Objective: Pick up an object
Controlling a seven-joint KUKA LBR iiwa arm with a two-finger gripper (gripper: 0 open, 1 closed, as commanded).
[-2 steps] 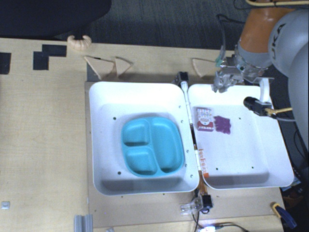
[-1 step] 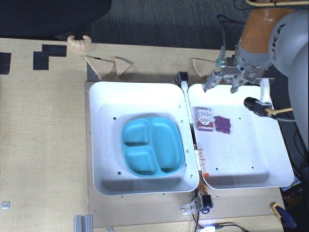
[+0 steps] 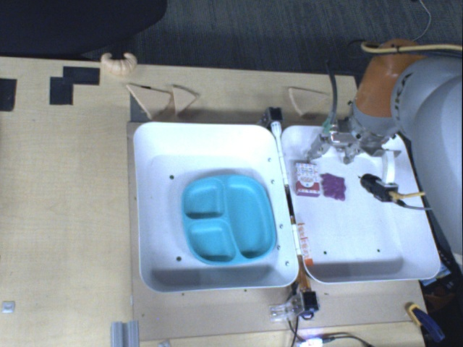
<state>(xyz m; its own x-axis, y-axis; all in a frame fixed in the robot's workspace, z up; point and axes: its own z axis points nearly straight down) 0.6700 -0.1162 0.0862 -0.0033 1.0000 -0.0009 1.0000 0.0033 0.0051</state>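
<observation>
The arm (image 3: 427,85) reaches in over the far end of the right bin (image 3: 376,259), wrist bent downward. Its gripper (image 3: 334,144) hangs with fingers spread and nothing between them, just beyond the purple object (image 3: 333,186) and the small carton (image 3: 307,178) beside it.

A pale wooden bench (image 3: 65,215) fills most of the view, with black square marks (image 3: 65,85) near its far left corner. Beyond its far edge lies dark grey carpet (image 3: 275,20). Light is even and soft.
</observation>
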